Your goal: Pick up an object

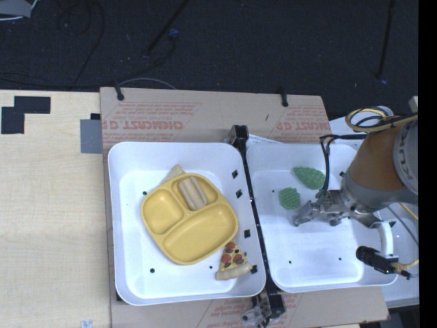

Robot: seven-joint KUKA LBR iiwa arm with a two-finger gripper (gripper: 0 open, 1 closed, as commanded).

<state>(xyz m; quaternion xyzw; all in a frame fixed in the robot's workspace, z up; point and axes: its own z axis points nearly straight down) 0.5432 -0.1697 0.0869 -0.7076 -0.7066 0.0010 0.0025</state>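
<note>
A: Where's hand vs target?
B: In right bin, just right of and below green leaf. 2nd leaf up nearer the far wall.
A: Open or shut?
B: Can't tell, too blurry. Nearest pick: leaf, just up-left.

We see the arm as a thick rounded body, grey at the edge of view with a broad orange-brown band nearer the wrist. Below it sits a grey metal wrist block, and the tool is small, silvery and angular. Black and yellow cables loop beside it.
</note>
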